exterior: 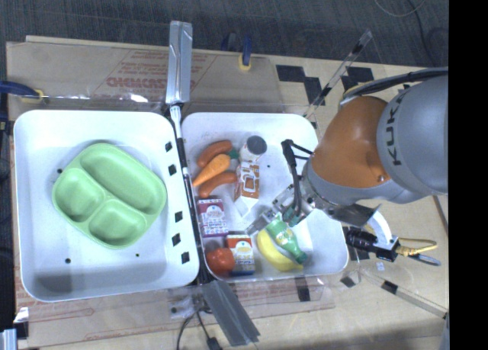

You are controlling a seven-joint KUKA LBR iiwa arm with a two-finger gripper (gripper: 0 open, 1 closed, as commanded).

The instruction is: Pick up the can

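Can (255,146) stands apart from the fingers (280,215) (released or clenched, cannot tell), near the carrots (214,165).

— Where's the can (255,145)?
— In the right bin (229,121), near its far wall, standing upright just beyond the tall orange-and-white carton (248,175).
— What does it look like?
— Small, dark-sided, with a round grey top facing up.

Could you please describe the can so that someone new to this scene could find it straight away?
Start at the right-hand white bin, the one crowded with toy food. Near its back wall, right of the orange carrots, is the can, directly behind a tall orange carton. It is the only round, grey metal-topped item there.
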